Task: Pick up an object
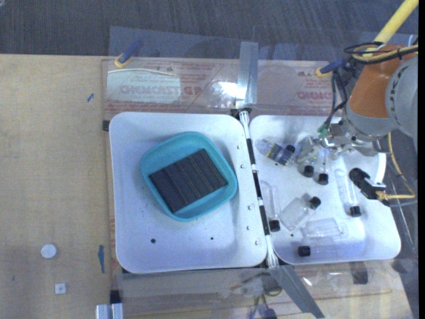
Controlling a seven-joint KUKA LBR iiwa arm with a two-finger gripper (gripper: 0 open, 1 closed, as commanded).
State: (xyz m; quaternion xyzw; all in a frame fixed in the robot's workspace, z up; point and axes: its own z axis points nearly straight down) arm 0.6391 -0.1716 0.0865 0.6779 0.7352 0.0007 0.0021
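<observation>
Gripper [323, 140], grasp state indiscernible, over the right bin's [392, 244] far edge; crowded clear vials [297, 211] risk a slipped grasp.

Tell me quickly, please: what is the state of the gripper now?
Gripper: over the right bin, among small clear vials; its state cannot be told.

The white bins [126, 178] looked smooth plastic; the teal tray [154, 159] glossy plastic; the bench [46, 145] matt wood.
</observation>
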